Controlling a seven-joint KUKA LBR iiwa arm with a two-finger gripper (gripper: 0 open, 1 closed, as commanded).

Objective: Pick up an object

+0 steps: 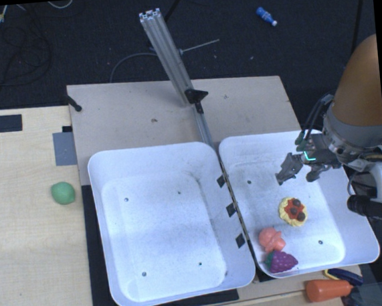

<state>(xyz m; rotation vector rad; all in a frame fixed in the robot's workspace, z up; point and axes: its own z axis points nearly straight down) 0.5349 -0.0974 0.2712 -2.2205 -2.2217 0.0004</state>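
The right bin (335, 253) holds three toy foods: a yellow tart with red berries (293, 211), a pink-orange piece (272, 238) and a purple grape bunch (281, 262) near the front rim. My gripper (299, 171) hangs over the right bin's middle, just above and behind the yellow tart. Its two dark fingers are spread apart with nothing between them. The grey arm with its orange band comes in from the right.
The left bin (105, 170) stands beside the right one, with black clips along the shared rim. A green ball (63, 193) lies on the bench at the left. An orange carrot-like toy (328, 288) lies outside the right bin's front. A metal rail (168, 53) slants behind the bins.
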